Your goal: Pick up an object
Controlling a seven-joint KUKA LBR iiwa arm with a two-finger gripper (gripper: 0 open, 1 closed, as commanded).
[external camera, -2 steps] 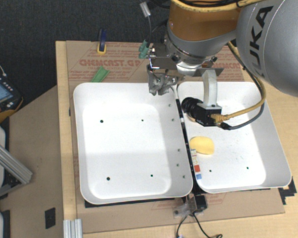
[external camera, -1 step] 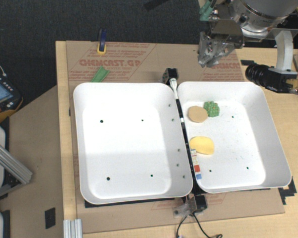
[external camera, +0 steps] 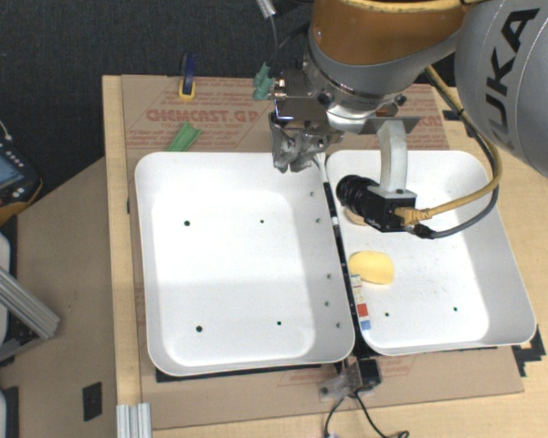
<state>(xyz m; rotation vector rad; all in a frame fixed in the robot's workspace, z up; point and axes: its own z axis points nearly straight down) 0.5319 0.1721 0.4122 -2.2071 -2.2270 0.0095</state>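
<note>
A small rounded yellow object [external camera: 373,267] lies in the right bin [external camera: 475,272], near its left wall. Just below it, a narrow white strip with red and blue marks [external camera: 360,302] rests along that same wall. My gripper [external camera: 295,153] hangs over the far end of the ridge where the two bins meet, at the back right corner of the left bin [external camera: 228,272]. It is well behind the yellow object, and nothing shows in its grasp. A black camera block [external camera: 373,204] on the wrist hides part of the right bin's back left area.
The large grey and orange arm [external camera: 393,26] covers the back of the right bin. A green clip [external camera: 183,137], a blue and yellow clip [external camera: 188,82] and another green clip [external camera: 267,84] sit on the cardboard behind the bins. A cable [external camera: 466,199] loops over the right bin.
</note>
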